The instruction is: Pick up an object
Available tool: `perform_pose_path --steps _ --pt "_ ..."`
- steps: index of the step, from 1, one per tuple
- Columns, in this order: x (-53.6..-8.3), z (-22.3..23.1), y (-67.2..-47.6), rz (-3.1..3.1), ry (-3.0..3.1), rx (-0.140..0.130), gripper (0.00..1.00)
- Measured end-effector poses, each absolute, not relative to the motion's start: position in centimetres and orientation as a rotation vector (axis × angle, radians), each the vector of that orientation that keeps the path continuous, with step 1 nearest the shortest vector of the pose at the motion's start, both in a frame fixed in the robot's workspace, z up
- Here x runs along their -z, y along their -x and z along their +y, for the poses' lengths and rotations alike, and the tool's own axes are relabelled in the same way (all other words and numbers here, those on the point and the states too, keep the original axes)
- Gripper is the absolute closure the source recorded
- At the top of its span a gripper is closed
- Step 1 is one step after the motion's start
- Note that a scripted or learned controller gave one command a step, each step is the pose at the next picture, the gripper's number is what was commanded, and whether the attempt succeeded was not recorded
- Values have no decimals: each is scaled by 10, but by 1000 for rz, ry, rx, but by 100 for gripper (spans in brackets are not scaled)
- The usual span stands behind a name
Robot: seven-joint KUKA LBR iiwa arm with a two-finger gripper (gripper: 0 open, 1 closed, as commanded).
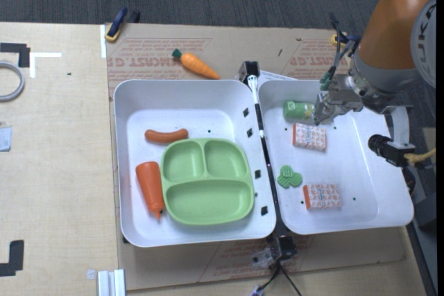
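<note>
I see the end effector (323,114) low in the right bin (388,211), near its far-left corner, hanging over the gap between a green can (298,109) and a pink patterned packet (309,136). From this slant I cannot tell its grip state, and nothing visibly sits in it.

The green can lies on its side close to the bin's far rim and near the divider edge, so little room on those two sides. The packet lies just in front of the can, flat. A green leafy toy (289,177) sits near the left wall, mid-bin. A second pink packet (322,195) lies toward the near edge. The right half of this bin floor is bare, open room there.

Left bin (128,218): a green divided plate (207,181) takes the middle and near side, an orange sausage (166,136) beyond it, an orange carrot-like piece (150,187) squeezed between plate and left wall.

A toy carrot (196,64) lies on the table (55,170) cardboard beyond the left bin's far rim.
</note>
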State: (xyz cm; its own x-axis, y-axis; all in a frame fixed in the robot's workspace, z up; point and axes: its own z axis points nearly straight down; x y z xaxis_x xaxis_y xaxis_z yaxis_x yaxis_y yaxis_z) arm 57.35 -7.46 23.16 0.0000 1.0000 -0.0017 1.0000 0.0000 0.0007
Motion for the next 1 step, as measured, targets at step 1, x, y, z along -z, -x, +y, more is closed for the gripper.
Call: perform_pose_path --steps 1 --pt "-232 -75 -573 2220 -2221 1 0"
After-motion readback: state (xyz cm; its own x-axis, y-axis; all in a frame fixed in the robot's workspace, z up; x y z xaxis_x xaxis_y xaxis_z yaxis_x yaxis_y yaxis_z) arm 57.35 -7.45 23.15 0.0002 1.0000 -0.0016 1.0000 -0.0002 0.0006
